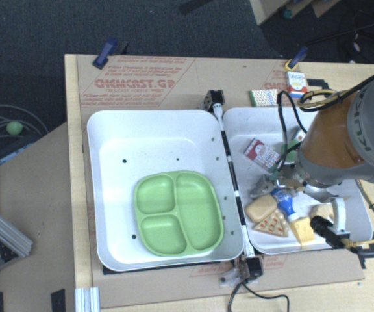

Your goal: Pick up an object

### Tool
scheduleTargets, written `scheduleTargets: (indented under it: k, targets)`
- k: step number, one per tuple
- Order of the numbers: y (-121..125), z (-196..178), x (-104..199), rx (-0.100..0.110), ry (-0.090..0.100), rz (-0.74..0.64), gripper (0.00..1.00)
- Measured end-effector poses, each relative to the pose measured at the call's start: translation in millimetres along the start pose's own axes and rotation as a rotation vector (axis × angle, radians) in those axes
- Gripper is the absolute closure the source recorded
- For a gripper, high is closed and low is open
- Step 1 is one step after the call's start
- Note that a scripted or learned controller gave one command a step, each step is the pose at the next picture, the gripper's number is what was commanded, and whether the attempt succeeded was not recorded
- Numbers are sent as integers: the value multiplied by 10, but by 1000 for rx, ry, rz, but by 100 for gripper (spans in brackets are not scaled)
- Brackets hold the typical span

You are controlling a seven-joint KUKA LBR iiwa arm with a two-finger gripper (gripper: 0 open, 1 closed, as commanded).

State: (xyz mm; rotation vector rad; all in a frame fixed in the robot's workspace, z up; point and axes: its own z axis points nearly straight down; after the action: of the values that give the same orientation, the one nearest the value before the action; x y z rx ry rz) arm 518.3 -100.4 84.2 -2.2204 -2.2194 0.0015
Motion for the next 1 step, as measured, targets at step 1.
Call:
scheduleTargets:
  k: [1]
  targets:
    - [-124, -4, 59, -1, 0, 0, 0]
